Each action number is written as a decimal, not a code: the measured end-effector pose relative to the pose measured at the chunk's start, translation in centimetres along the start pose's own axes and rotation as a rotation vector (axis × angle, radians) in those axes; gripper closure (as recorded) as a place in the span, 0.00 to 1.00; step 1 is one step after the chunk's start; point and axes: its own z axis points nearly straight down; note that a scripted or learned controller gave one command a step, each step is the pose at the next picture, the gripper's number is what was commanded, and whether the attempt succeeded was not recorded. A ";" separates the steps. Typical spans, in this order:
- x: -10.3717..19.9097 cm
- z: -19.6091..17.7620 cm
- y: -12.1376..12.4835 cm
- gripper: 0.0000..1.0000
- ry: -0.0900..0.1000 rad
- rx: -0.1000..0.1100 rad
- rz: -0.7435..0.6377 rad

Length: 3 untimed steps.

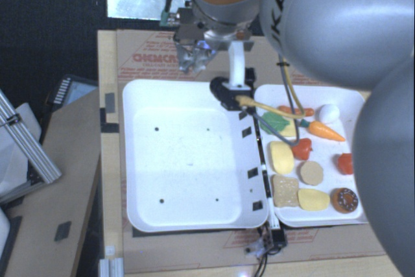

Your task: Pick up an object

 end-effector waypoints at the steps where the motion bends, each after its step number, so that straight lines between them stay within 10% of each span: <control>1: -0.5 -17.5 -6.6 1.00 0.003 0.000 -0.002; 2: 0.6 -16.1 1.4 1.00 -0.005 0.012 0.003; 3: 0.9 5.0 3.6 1.00 -0.010 0.030 0.003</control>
